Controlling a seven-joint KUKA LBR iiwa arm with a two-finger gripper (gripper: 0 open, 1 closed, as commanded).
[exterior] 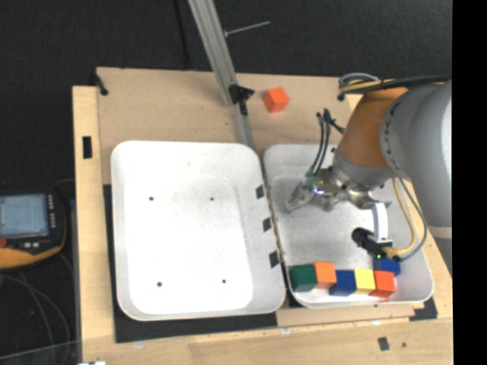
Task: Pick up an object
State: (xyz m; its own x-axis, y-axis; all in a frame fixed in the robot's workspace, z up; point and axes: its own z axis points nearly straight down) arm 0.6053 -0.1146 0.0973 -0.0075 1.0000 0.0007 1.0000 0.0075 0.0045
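A grey KUKA arm with an orange band above its wrist is reaching in over the right-hand shallow white bin (300, 162), one of two sitting side by side on the pale wooden desk (175, 101). Its two-finger end effector (298, 198) is hanging over the upper left part of that bin, close to the wall shared with the neighbouring bin; whether it is released or clenched cannot be told from this angle, and nothing is showing in its grasp.

Along the near wall of the right-hand bin, a row of small coloured blocks is lying packed together: a green cube (303, 277) at the end nearest the shared wall, then an orange cube (325, 271), a blue cube (343, 281), a yellow cube (365, 280) and a red-orange cube (384, 281), each touching the next. Another small blue block (389, 265) is peeking out just behind the red-orange one, partly hidden by the arm's cabling. All of them are lying well apart from the end effector.

Beyond the right-hand bin's far wall, a lone orange cube (276, 99) is resting on the bare desk, just beside a slanting grey metal rail (214, 40). The left-hand shallow white bin (190, 226) is sitting against the right-hand bin's left wall. Far off past that second bin, beyond the desk's edge, a handheld control pendant with a lit screen (27, 219) is lying on the dark floor.
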